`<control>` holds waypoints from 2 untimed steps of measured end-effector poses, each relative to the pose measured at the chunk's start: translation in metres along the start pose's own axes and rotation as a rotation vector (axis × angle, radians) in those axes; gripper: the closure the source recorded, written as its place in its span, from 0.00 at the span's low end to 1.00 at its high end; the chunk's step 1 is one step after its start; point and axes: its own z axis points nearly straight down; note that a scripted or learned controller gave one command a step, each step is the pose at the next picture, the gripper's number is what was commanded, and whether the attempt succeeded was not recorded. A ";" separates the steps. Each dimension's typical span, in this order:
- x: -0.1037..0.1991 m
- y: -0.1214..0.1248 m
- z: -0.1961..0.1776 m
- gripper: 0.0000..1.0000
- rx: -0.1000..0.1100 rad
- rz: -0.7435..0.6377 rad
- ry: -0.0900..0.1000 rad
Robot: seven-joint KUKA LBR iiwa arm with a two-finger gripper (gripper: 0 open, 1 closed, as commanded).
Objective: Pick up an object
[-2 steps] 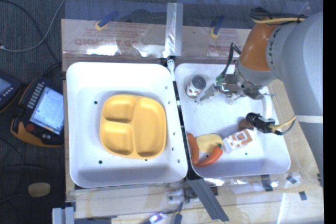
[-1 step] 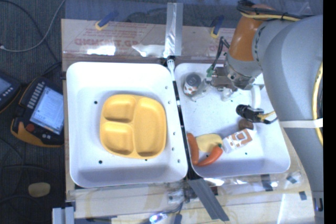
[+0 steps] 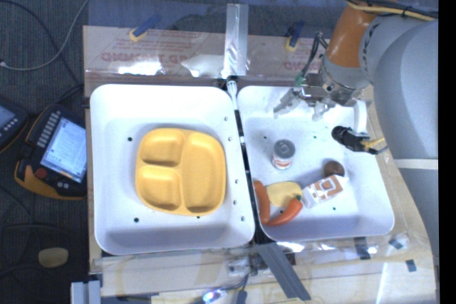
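Observation:
My gripper (image 3: 303, 105) hangs over the far edge of the right bin (image 3: 370, 217), its two fingers spread apart with nothing between them. Below it in that bin stands a small can (image 3: 283, 154) with a grey lid. Nearer the front lie a white and orange carton (image 3: 324, 191), a brown round object (image 3: 333, 169), a yellow piece (image 3: 281, 191) and an orange-red sausage-like piece (image 3: 265, 206). The can is the closest object to the gripper, a short way toward the front.
The left bin (image 3: 114, 224) holds a yellow divided plate (image 3: 181, 171). A metal divider post (image 3: 236, 39) rises between the bins at the back. A teach pendant (image 3: 53, 153) lies on the floor to the left.

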 end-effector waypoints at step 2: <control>-0.018 -0.091 0.027 0.00 -0.013 0.104 0.001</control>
